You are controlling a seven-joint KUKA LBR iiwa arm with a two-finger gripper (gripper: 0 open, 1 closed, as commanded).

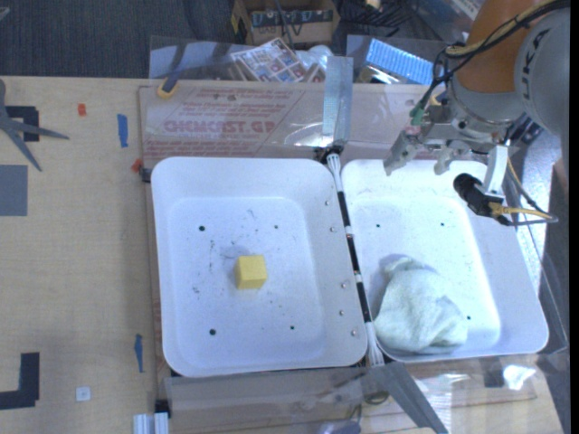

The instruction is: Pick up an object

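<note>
The gripper point(422, 158) hangs above the far edge of the right bin point(516, 269), its fingers point(399, 156) spread apart with nothing between them. A crumpled white cloth point(418, 307) lies near the front left of that bin; a small yellow block point(251, 271) sits mid-floor in the left bin point(181, 242). The cloth is closer, so the gripper would do well to move nearer and descend over its bunched centre, pinching a raised fold, not flat fabric.

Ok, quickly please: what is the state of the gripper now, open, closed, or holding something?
Gripper: open, holding nothing, above the far edge of the right bin.
</note>
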